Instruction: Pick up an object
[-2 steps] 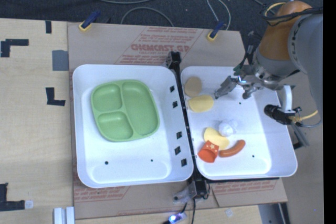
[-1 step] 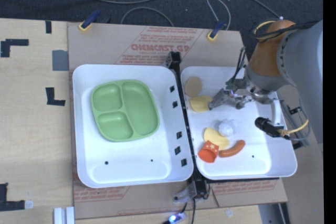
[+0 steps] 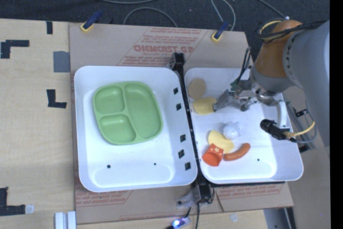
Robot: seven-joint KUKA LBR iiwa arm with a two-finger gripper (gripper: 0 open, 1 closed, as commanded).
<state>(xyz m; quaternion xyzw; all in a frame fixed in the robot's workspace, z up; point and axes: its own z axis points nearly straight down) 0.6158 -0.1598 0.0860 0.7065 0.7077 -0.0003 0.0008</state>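
My gripper hangs over the upper middle of the right bin. Its two dark fingers are spread apart and nothing is between them. One fingertip is close to a pale yellow piece. A tan round piece lies just behind the yellow one. Below the gripper lie a small white object, a yellow banana-like piece, a red cup and an orange-red sausage.
The left bin holds a green divided plate. A black divider with clips runs between the bins. The arm's grey body and orange band stand over the right bin's far right side, with cables beside them.
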